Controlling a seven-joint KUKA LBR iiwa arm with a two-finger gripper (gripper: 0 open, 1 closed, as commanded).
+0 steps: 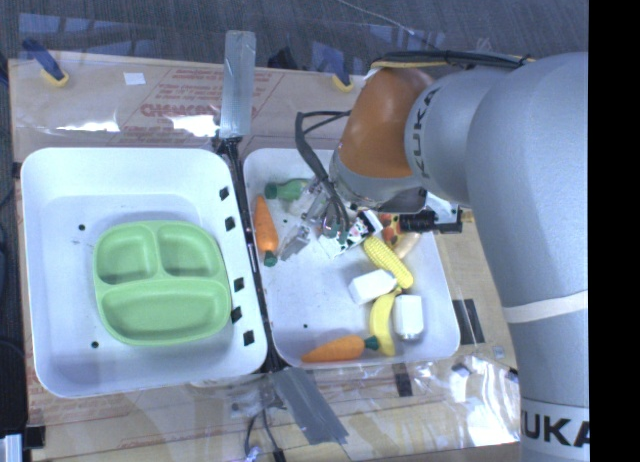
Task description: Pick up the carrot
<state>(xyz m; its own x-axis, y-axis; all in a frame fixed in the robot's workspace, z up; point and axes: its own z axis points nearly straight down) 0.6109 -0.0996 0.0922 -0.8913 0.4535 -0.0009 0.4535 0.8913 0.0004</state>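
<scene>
Just left of the gripper (300, 235) lies a carrot (265, 228) by the bin wall, long axis running away from camera; whether the gripper grasps anything, I cannot tell.

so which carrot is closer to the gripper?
The carrot along the right bin's left wall, just left of the gripper; the other carrot lies by the front wall.

Orange carrot (265, 227) with a green tip, another orange carrot (336, 349), yellow corn (389, 262), yellow banana (381, 322), pale green tray (160, 282), white bins (40, 250), grey arm (500, 150) with its orange band (378, 130).
</scene>
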